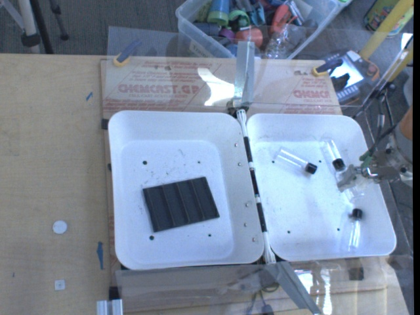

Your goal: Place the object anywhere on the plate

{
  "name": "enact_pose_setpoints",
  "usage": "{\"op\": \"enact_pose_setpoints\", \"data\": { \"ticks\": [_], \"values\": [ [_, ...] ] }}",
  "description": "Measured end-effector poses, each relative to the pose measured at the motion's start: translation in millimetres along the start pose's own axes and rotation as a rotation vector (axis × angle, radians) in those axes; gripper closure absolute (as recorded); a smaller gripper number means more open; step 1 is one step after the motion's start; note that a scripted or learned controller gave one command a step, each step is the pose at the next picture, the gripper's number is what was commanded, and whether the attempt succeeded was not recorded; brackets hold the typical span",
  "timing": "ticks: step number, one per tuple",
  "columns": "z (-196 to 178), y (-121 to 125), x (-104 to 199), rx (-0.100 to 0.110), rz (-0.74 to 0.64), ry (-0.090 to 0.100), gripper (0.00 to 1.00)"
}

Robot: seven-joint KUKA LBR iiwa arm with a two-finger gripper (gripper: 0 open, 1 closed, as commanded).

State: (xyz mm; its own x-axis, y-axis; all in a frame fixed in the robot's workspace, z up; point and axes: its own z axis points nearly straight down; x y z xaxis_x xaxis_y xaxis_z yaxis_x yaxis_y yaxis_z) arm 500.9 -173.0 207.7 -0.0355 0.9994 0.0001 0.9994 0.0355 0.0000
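Bench front edge at bottom of frame carries a metal bracket (289, 287) below the seam between the two bins. Left bin (125, 241) holds the plate (180, 204): dark grey, rectangular, ribbed lengthwise, lying flat and slightly rotated, in the lower-middle of that bin.

Right bin (282, 241) holds three clear vials with black caps:
- vial 1 (294, 161), upper-left part of the bin, lying on its side, cap toward the right
- vial 2 (331, 153), upper-right part, lying at a slant, cap at the lower end
- vial 3 (355, 228), lower-right part near the rim, cap at the upper end, body pointing down-frame

All three are transparent tubes, hard to see against the white; the caps are what stand out. All well apart from the plate, none on it.

Gripper (349, 178) sits at the right side of the right bin, between vial 2 and vial 3, close to vial 2's cap. Blurred and mixed with clear glare; cannot tell if it is open, closed, or gripping anything.

Upper frame: clear tote (197, 12) full of coloured toys behind the bins, plywood board (164, 87) under them
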Motion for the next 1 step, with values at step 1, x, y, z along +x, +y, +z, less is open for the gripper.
{"op": "enact_pose_setpoints", "data": {
  "ticks": [1],
  "values": [
    [18.2,100.4,65.7,0.002,-0.008,0.000,1.00]
  ]
}}
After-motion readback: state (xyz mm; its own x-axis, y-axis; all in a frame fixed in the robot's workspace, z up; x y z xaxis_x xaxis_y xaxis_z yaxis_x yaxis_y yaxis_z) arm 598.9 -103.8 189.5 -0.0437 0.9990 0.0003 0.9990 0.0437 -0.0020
